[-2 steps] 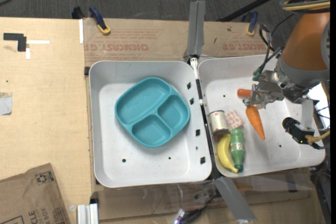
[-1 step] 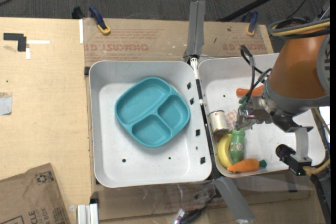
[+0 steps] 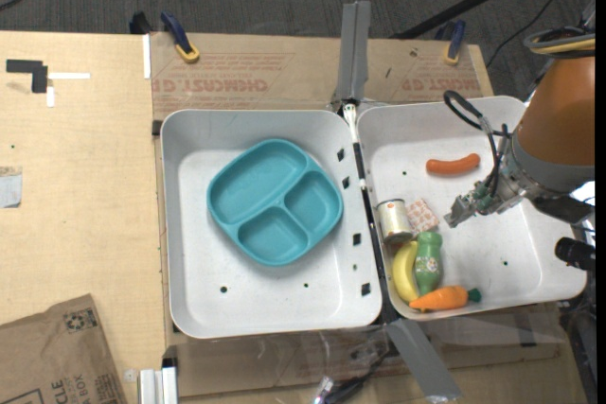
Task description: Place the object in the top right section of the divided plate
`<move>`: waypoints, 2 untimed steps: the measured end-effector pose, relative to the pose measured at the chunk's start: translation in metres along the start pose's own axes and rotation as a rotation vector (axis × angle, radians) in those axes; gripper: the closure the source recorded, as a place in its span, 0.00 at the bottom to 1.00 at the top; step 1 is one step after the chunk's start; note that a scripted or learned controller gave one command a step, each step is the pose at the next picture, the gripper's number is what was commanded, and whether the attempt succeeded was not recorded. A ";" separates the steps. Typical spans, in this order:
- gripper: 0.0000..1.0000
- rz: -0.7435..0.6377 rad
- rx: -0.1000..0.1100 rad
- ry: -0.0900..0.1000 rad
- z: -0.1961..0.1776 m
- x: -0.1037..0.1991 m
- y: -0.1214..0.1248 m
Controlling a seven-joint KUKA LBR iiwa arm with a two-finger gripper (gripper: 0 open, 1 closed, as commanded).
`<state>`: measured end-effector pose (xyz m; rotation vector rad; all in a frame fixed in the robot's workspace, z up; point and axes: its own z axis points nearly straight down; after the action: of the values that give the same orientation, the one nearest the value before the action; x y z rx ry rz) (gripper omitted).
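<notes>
Sausage (image 3: 453,166) is my guess for the thing to move, since the task does not say which toy it means. It lies flat in the right bin (image 3: 530,274), near the back wall. It is at about 12 o'clock from the gripper (image 3: 461,210) and not touching it.

The gripper hangs low over the middle of that bin. I cannot tell if it is spread or pressed together. I see nothing held in it.

A small packet (image 3: 423,215) sits just beside the gripper at 9 o'clock, next to a can (image 3: 392,219). At about 7 o'clock from the gripper are a banana (image 3: 404,270), a green bottle (image 3: 429,260) and a carrot (image 3: 441,299), all close together.

The sausage looks like a light toy. It is long, thin and a bit bent. It looks smooth, so it may slip or roll away. The best place to grab it is the middle, across the thin way. It has room all around it, so nothing else should get bumped.

The blue plate (image 3: 227,203) is in the left bin (image 3: 189,289), at 9 o'clock from the gripper and well apart from it. Its top right part (image 3: 312,202) has nothing in it yet. The sausage may need to turn a little to fit there.
</notes>
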<state>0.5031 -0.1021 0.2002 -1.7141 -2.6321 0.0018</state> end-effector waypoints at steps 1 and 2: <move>1.00 0.073 0.000 0.000 -0.007 0.036 0.033; 1.00 0.232 0.001 0.000 -0.007 0.073 0.060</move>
<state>0.5280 -0.0111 0.2071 -2.0072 -2.4157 0.0042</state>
